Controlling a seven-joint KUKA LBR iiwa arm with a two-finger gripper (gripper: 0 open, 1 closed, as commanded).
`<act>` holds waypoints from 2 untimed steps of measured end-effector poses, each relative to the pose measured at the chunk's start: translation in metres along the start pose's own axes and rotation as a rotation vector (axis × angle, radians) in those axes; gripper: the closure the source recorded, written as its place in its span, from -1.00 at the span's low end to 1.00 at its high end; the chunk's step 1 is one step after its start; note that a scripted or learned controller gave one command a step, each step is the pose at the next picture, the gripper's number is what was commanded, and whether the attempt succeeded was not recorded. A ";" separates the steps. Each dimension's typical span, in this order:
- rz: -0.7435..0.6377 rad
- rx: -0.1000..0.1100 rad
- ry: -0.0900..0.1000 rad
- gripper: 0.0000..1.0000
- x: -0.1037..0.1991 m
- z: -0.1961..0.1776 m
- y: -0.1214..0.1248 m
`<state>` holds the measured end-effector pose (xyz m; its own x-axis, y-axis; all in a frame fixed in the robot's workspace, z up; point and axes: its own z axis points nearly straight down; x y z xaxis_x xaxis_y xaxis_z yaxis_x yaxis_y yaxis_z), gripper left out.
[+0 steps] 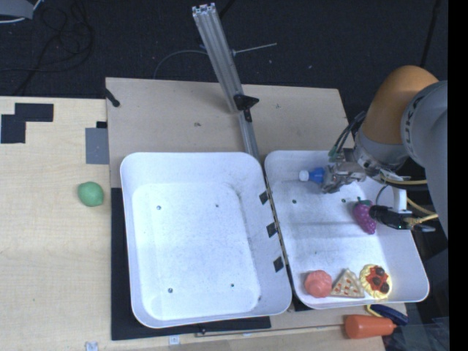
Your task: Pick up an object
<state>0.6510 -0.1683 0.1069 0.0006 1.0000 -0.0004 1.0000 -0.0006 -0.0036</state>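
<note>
1. The gripper (337,180) is hanging low over the right bin (322,232); whether its jaws are gripping, I cannot tell.
2. A blue bottle (313,175) is lying just left of the jaws.
3. A purple toy (364,216) is sitting nearby, to their lower right.

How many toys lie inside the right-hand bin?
5: a blue bottle near the top, purple grapes at right, and a red ball, pizza slice and tart along the bottom.

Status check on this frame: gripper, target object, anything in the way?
Gripper low in right bin, beside blue-white object. Nothing seen held. Purple toy nearby.
</note>
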 end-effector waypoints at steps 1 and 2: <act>0.000 -0.008 0.000 1.00 -0.002 -0.061 0.006; -0.001 -0.007 0.000 1.00 0.006 -0.108 0.003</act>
<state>0.6546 -0.1623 0.2154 0.0000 1.0000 -0.0006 1.0000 0.0000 0.0039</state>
